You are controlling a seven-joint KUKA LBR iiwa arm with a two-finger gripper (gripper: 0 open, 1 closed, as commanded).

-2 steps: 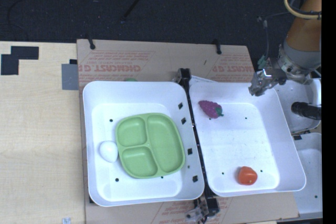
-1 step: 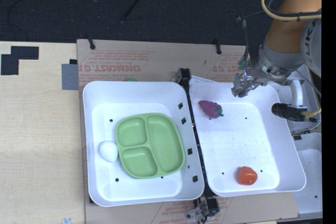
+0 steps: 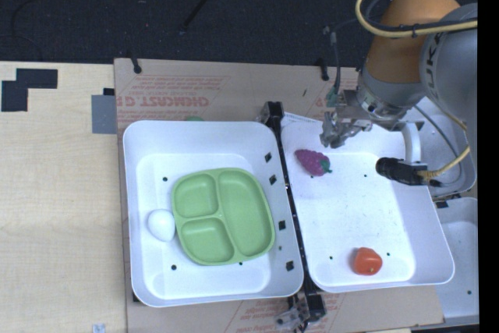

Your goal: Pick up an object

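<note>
Camera view: purple grapes (image 3: 313, 161) lie just beside gripper (image 3: 334, 138).

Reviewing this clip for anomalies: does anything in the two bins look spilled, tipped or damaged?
Nothing stands out. The green tray lies flat beside the white egg; the purple grapes and red-orange fruit sit intact.

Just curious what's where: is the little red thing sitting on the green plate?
No, the red thing lies in the right bin, while the green plate sits in the left bin.

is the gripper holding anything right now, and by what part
Nothing is held. The gripper hangs above the right bin's far edge, apart from the purple grapes and the red tomato.
</note>
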